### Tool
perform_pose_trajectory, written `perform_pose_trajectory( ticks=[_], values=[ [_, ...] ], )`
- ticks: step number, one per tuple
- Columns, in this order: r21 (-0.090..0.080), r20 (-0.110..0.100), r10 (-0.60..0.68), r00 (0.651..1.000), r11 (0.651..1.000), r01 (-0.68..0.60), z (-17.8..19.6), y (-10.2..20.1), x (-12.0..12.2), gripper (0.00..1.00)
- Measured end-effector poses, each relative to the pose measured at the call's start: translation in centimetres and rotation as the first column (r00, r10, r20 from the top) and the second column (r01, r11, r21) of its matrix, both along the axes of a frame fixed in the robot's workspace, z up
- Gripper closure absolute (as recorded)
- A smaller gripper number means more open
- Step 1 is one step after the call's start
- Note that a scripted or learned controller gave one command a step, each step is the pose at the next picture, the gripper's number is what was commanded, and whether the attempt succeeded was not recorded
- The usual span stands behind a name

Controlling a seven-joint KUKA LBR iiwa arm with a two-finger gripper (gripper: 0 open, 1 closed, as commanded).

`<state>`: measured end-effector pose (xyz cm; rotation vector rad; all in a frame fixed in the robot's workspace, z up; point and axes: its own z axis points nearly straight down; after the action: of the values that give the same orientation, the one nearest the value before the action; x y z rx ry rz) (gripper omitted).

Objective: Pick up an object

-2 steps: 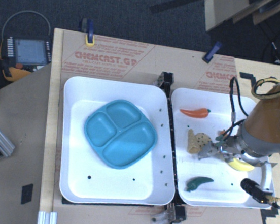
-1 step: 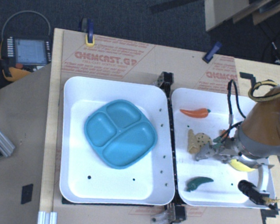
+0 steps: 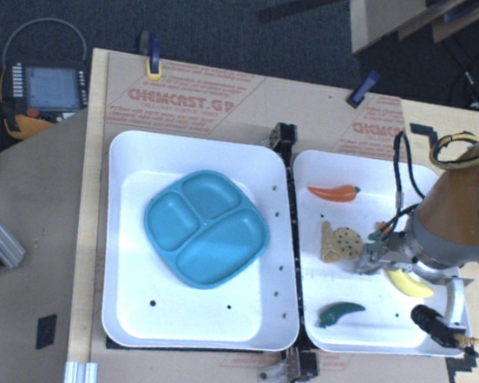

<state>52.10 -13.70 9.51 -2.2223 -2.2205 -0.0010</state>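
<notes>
Gripper (image 3: 369, 258): positioned low in the right bin (image 3: 310, 318), approx. mid-bin, at the right edge of the tan holed slice (image 3: 339, 242). Finger spacing: cannot tell; tool is small and dark here, partly under the wrist. Contact w/ the slice: looks to be touching or just beside it, not resolvable. Nothing visibly between the fingers.

Objects in right bin:
- Tan holed slice: flat, wedge-like, dark dots on its surface, left of the gripper.
- Red chili pepper (image 3: 333, 191): lies near the back wall, green stem pointing right.
- Green pepper (image 3: 341, 313): dark, curved, near the front wall.
- Banana (image 3: 409, 282): yellow, right of the gripper, partly covered by the arm (image 3: 460, 211).

Left bin (image 3: 130, 159): holds a blue divided plate (image 3: 207, 227), 3 compartments, approx. centred.
</notes>
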Motion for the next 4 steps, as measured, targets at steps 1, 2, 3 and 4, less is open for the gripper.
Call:
perform_pose_trajectory(
  ticks=[1, 2, 3, 4],
  values=[
    [-0.003, 0.006, 0.001, 1.0, 1.0, -0.001, 4.8, -0.8, 0.7, 1.0],
    [-0.003, 0.007, 0.001, 1.0, 1.0, -0.001, 10.7, -1.8, 0.8, 1.0],
    [-0.003, 0.008, 0.002, 1.0, 1.0, -0.002, 17.1, -1.8, 1.2, 1.0],
    [0.002, 0.0, 0.007, 1.0, 1.0, -0.007, 17.6, 3.3, 0.7, 1.0]
  ],
)
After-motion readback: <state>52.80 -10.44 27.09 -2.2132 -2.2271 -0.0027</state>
